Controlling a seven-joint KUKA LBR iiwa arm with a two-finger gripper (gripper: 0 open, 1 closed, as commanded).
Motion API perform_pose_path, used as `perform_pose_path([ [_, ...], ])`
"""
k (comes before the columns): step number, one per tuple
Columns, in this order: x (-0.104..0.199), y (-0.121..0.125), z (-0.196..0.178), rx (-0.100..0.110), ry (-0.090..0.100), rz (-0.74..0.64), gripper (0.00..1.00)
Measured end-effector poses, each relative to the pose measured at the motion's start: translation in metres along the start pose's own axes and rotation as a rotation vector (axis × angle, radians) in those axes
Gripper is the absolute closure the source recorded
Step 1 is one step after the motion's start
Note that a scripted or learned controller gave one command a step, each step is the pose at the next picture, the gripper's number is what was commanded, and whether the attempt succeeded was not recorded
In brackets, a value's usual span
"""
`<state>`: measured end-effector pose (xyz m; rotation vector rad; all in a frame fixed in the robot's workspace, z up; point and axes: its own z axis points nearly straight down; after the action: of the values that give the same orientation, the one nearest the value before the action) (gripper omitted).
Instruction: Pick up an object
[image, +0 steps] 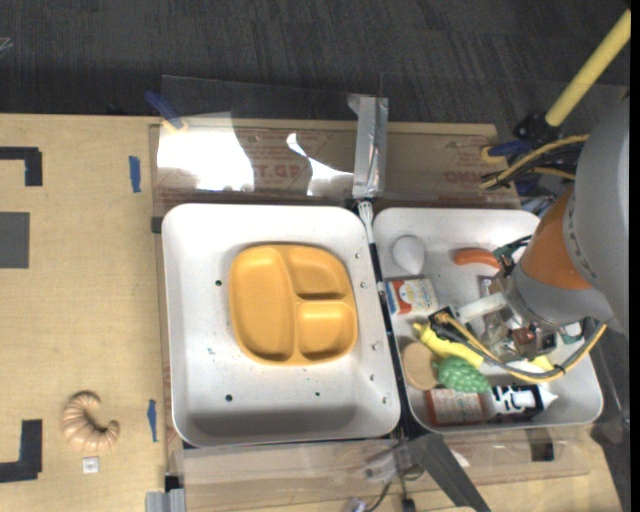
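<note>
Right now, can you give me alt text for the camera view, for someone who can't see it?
The grey arm reaches from the right into the right bin, its gripper low among cluttered small items. The left bin holds a yellow divided tray; a tan curled toy lies on the bench.

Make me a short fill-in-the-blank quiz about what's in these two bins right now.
1. The yellow divided tray lies in the ____ bin.
2. The tray has ____ compartments.
3. The arm's gripper is over the ____ bin.
4. The croissant toy lies ____ both bins.

Missing words: left; three; right; outside
</note>
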<state>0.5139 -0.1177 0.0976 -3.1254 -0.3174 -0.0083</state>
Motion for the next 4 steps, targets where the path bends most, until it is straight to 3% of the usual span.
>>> perform_pose_path([
  [1, 0.016, -0.021, 0.01, -0.003, -0.002, 0.003, 1.0],
  [2, 0.021, -0.017, -0.017, 0.002, -0.005, 0.0, 1.0],
  [3, -0.002, -0.023, 0.01, 0.001, 0.001, -0.032, 1.0],
  [4, 0.05, -0.095, -0.088, 0.004, -0.002, -0.201, 1.0],
])
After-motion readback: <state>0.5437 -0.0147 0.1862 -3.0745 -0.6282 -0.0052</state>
